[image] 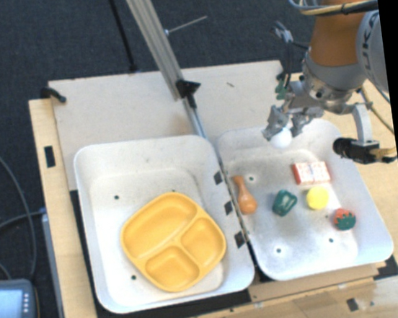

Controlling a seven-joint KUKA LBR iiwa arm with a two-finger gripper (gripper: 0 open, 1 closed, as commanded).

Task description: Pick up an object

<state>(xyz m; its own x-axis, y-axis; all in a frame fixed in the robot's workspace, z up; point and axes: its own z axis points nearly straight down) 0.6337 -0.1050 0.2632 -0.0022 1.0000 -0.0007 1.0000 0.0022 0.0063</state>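
My gripper (282, 130) hangs over the back left part of the right bin (370, 241), reaching in from the upper right. A small white round object (280, 137) sits between its fingertips, and the fingers are shut on it. On the right bin's floor lie an orange-brown stick-shaped toy (244, 195), a dark green piece (285, 202), a yellow ball (318, 198), a red and white block (310, 172) and a red and green toy (344, 219).
The left bin (92, 176) holds a yellow divided plate (172, 240). A slanted metal pole (163, 50) rises from behind the bins, near the wall between them. A black fitting (354, 147) on the arm juts over the right bin's right rim.
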